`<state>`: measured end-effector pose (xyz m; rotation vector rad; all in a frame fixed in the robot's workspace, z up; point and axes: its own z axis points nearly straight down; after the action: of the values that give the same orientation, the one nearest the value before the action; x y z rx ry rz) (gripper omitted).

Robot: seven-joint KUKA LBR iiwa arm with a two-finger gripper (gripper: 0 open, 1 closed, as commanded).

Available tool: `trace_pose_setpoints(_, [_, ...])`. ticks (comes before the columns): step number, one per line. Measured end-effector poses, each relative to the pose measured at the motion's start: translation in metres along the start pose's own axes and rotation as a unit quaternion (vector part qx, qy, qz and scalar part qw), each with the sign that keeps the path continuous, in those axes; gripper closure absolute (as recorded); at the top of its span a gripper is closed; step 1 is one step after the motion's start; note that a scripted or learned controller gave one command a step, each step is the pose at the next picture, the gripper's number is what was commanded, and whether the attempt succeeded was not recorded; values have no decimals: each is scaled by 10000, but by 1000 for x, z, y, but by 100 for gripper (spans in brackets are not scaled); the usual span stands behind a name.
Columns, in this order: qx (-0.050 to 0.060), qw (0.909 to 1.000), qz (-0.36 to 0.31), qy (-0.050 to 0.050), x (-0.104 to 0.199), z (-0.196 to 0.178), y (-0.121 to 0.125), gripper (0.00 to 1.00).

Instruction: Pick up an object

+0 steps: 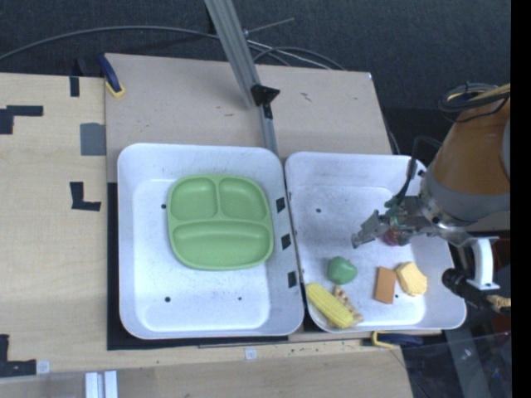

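Hovered tool (365, 237), grip state impossible to tell, above green toy (341, 269); needed straight, centred drop beside corn cob (329, 304).

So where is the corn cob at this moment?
The corn cob lies in the right-hand bin, against its near-left corner, just below the green round piece and left of the orange block.

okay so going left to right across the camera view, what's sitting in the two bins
green divided plate in the left bin → then in the right bin: corn cob → green round piece → orange block → yellow piece. The gripper hangs above the right bin.
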<state>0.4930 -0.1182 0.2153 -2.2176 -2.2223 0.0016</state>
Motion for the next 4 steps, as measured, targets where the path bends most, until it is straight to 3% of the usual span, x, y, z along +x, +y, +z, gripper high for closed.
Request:
trace_pose_setpoints(1, [-1,10000,0,0,0,0,0,0])
trace_pose_setpoints(2, [24,10000,2,0,1,45,5,0])
trace_pose_setpoints(3, [33,10000,10,4,0,97,-7,0])
trace_pose_setpoints(4, [-4,10000,5,-9,0,127,-7,0])
